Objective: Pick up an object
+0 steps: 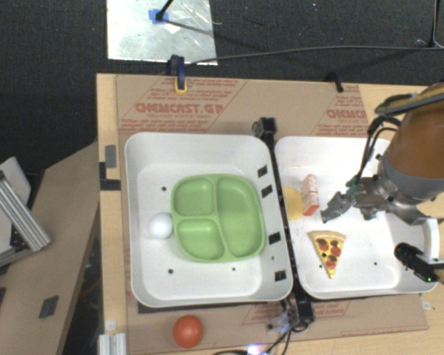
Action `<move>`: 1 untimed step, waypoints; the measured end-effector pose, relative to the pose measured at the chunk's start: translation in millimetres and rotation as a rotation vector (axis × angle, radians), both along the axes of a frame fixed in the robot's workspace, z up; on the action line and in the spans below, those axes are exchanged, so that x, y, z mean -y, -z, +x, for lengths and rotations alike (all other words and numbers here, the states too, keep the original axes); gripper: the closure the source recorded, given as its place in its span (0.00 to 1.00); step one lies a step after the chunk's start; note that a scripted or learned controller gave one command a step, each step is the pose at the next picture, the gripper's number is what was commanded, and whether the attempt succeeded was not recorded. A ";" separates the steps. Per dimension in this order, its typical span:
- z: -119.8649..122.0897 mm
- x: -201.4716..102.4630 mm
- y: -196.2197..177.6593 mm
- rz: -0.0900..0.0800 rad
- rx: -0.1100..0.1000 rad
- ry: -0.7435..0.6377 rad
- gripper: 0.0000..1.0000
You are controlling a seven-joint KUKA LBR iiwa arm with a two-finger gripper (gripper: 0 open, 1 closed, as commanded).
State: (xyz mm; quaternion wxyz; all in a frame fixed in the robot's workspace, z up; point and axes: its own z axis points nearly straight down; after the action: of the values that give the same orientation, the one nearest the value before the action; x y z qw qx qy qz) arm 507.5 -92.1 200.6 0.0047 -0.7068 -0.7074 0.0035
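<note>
The arm is reaching in from three o'clock over the right bin [355, 287], and its claw [333, 211] is hanging near the bin's middle; whether its tips are spread or pressed together cannot be told from here, and nothing is showing between them. Candidates for picking are lying close by: a pizza slice [328, 250] just at the claw's six o'clock, a small orange-and-white packet [309, 194] at its ten o'clock, and a yellow piece [291, 202] beside that packet, against the bin's left wall. In the left bin [144, 161] a green divided plate [217, 217] is sitting with a white ball [160, 226] touching its nine o'clock edge, and a red ball [188, 330] is resting on the worktop [133, 95] at six o'clock. The risk, as I judge it, is that the claw is hovering between the slice and the packet and may be closing on neither; the flat slice could also be slipping under the tips, or the packet could be getting nudged into the wall.
</note>
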 end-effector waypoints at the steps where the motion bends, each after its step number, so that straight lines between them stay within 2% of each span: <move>1: 2.9 -0.1 -6.0 -0.002 0.013 -0.002 0.00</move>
State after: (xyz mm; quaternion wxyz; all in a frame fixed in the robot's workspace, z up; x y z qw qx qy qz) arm 510.3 -92.1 206.6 -0.0005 -0.7059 -0.7083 -0.0006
